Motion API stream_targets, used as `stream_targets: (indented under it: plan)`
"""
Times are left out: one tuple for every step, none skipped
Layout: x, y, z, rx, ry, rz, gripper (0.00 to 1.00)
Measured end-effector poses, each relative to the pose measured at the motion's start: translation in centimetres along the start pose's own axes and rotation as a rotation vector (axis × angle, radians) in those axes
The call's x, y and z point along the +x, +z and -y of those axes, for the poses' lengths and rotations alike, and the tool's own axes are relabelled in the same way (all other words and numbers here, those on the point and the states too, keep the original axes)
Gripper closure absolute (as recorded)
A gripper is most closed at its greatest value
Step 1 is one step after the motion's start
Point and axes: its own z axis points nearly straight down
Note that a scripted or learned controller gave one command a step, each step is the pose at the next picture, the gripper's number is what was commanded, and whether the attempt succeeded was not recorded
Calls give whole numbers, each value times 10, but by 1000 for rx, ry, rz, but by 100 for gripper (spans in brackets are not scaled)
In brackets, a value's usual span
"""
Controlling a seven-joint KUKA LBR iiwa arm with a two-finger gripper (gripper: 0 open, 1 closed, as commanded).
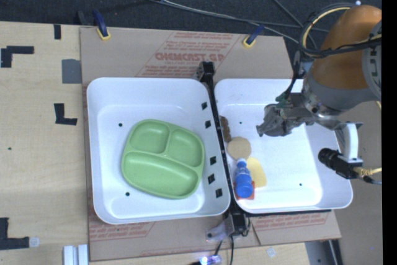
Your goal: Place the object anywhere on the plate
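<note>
The plate [164, 158] is pale green, oval and split into 3 compartments: 2 small ones along its 1 o'clock side and 1 long one along its 7 o'clock side. It lies flat in the left bin, a little toward 5 o'clock of that bin's middle, with nothing on it.

The bottle [243, 180] is small and blue with a pale cap. It lies on its side in the right bin, near the bin's 7 o'clock corner, close to the divider.
</note>
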Motion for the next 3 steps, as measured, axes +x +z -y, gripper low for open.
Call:
stream_targets:
  plan:
    - [60, 8, -23, 1, 0, 0, 100]
    - [116, 22, -43, 2, 1, 1, 100]
    - [161, 19, -75, 0, 1, 1, 100]
